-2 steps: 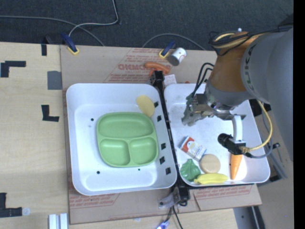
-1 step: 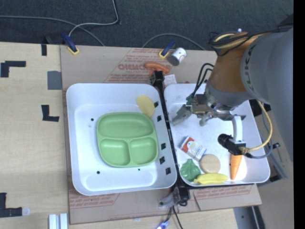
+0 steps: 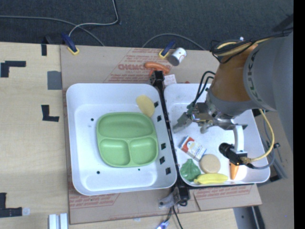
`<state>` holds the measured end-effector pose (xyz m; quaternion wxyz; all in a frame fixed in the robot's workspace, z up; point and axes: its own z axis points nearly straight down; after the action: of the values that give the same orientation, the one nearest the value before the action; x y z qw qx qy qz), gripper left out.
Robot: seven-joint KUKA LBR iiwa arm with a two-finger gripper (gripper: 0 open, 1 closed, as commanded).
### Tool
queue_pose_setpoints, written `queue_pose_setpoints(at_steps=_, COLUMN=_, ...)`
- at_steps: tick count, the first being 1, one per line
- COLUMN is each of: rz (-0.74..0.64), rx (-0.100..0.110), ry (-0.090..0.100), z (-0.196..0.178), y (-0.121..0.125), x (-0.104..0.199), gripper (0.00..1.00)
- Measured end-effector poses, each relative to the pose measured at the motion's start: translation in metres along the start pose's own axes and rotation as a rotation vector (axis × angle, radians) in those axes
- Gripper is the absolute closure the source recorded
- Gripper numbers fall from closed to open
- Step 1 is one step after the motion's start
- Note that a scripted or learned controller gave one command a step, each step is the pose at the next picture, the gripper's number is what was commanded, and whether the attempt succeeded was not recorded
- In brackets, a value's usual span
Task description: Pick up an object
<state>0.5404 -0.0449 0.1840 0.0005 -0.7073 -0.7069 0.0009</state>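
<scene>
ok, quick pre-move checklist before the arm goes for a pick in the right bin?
1. Targets present in right bin: ok. Small carton, tan disc, yellow banana, green leafy piece, orange piece.
2. Gripper over right bin: ok, above bare floor near the divider.
3. Gripper directly above a target: not ok, items lie nearer the front.
4. Jaws free of any object: cannot tell.
5. Targets spaced apart: not ok, disc, banana and green piece crowd together.
6. Left bin items, green tray and yellow piece, out of the path: ok.
</scene>
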Motion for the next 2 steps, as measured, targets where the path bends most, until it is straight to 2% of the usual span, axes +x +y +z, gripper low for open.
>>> queue_pose_setpoints(at_steps=1, rz=0.000, rx=0.000, ry=0.000, z=0.000, y=-0.025, x=-0.014, gripper=0.00)
queue_pose_setpoints(at_steps=2, rz=-0.001, rx=-0.005, ry=0.001, z=0.098, y=-0.005, x=-0.051, gripper=0.00)
